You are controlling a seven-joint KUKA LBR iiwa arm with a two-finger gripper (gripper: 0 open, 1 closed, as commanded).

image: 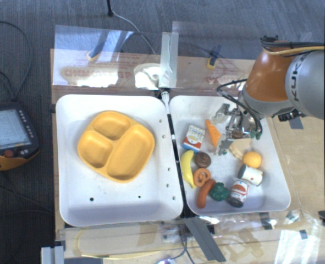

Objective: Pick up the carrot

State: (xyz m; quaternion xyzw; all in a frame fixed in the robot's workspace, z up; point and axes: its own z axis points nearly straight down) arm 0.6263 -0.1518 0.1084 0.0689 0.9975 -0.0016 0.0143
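Camera view: small orange tapered plastic carrot [212,133] lies in right white bin [277,194], beside blue-and-white carton [193,138]. Metal two-finger gripper [226,137] hovers just right of it; finger spacing cannot be told. Risk: crowding neighbours may deflect the grasp.

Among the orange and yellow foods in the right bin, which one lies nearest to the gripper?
The carrot, a small orange wedge, lies just left of the gripper. The banana and the yellow lemon lie farther off.
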